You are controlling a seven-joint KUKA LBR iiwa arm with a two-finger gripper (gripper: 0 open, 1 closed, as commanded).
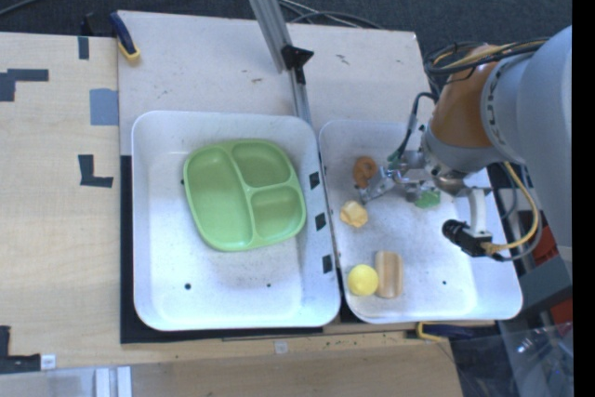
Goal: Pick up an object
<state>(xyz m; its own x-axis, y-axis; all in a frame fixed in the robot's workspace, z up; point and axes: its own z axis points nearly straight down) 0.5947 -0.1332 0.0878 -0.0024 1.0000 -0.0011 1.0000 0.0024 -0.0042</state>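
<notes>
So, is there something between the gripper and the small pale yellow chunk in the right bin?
Nothing visible: the gripper sits just above the pale yellow chunk, with bare bin floor between them.

Two bins sit side by side on the bench (214, 70). The left bin (158, 293) holds a divided plate (245, 194) toward its far right part. In the right bin (465, 293), a ball (363, 280) and a block (389, 274) touch near the near left corner. A small chunk (353, 215) lies by the left edge, with a rounded piece (364, 169) just behind it.
</notes>
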